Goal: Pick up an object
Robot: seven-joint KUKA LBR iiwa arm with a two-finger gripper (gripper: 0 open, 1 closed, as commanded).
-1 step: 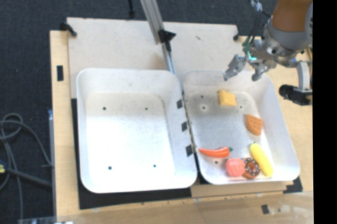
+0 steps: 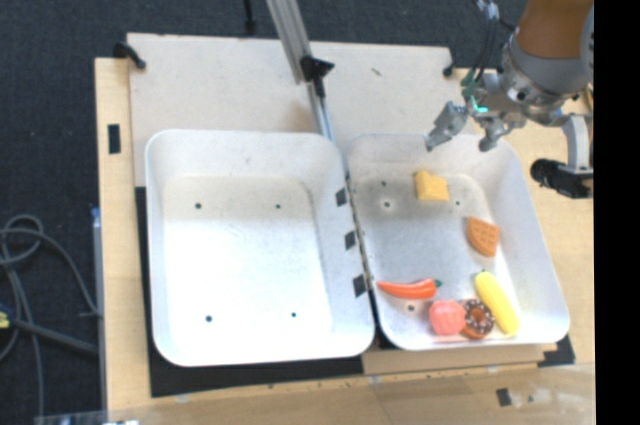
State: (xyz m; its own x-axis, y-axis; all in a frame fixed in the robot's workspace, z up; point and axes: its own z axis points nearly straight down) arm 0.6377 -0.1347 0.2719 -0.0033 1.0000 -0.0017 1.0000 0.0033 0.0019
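The bench [image 2: 120,213] carries two shallow white bins side by side. The left bin [image 2: 160,243] occupies the centre-left of the frame. The right bin [image 2: 530,203] sits at centre-right and holds every loose object. The grey arm [image 2: 550,23] with its orange band enters at upper right. Its gripper [image 2: 466,131] hangs over the right bin's upper rim, fingers spread apart with nothing between them.

Contents of the right bin: a yellow banana [image 2: 496,301] at lower right; a red chili pepper [image 2: 408,289] along the lower left; a yellow cheese wedge [image 2: 432,186] near the top, just below the gripper; an orange wedge-shaped piece [image 2: 483,236] by the right wall; a pink rounded item [image 2: 447,317] touching a dark speckled doughnut-like piece [image 2: 478,318].
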